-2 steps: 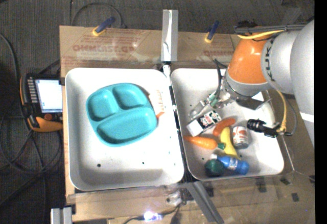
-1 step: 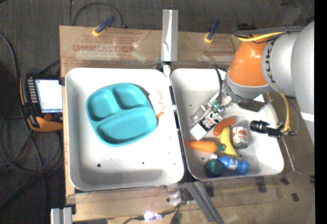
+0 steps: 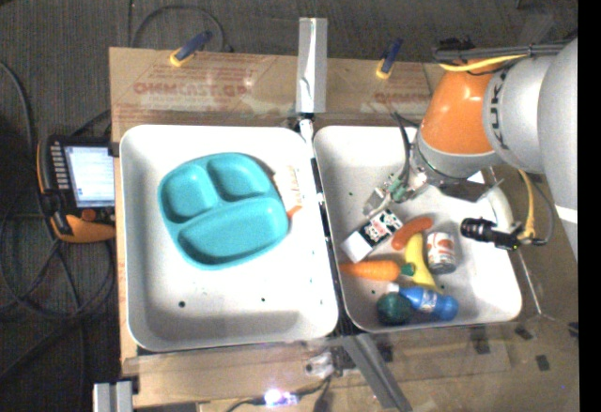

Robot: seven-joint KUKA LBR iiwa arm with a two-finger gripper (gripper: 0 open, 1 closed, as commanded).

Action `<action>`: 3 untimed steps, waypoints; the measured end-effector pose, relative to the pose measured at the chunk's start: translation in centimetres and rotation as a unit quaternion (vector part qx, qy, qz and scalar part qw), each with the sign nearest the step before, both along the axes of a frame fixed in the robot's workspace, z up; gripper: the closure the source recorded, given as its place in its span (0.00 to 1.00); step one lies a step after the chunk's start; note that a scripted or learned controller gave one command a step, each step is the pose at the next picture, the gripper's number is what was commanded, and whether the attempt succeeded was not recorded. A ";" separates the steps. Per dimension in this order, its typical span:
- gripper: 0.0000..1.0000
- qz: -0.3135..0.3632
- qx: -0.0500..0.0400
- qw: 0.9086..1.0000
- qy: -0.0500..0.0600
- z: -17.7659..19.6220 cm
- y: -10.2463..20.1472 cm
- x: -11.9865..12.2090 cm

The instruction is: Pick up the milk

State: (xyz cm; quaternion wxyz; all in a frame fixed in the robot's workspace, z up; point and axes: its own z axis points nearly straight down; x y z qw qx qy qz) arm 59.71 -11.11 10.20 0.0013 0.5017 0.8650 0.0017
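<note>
The milk (image 3: 375,233), a small white carton with a black-and-white printed face, lies tilted in the right bin (image 3: 349,149), left of that bin's middle, not far from the wall it shares with its neighbour. Its upper right end sits directly under the end effector (image 3: 394,189), whose tip hangs at the carton's top corner; whether the two touch cannot be told, and its state, wide or narrow, cannot be told from this slanted view.

Just right of the carton lies an orange sausage-shaped toy (image 3: 412,231), and beyond that a small can (image 3: 441,251) with a red and white label. Nearer the camera, an orange carrot (image 3: 376,269) lies across the bin floor just below the carton. A yellow banana (image 3: 416,266) stands between carrot and can. At the near edge sit a dark green round object (image 3: 393,308) and, touching it on the right, a blue object (image 3: 434,304).

The grey arm (image 3: 540,110) with its orange band (image 3: 458,114) reaches in from the right over the far part of the right bin.

The left bin (image 3: 150,307) holds a turquoise divided plate (image 3: 223,207), with a pale object with an orange tip (image 3: 292,188) at its right rim. Both bins rest on the brown surface (image 3: 188,82).
</note>
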 end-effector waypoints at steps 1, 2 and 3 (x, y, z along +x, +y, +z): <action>1.00 -0.009 -0.001 1.000 0.002 9.9 7.3 -1.9; 0.00 -0.009 -0.001 1.000 0.002 9.9 7.3 -1.9; 0.00 0.007 -0.002 1.000 0.003 8.0 4.8 0.7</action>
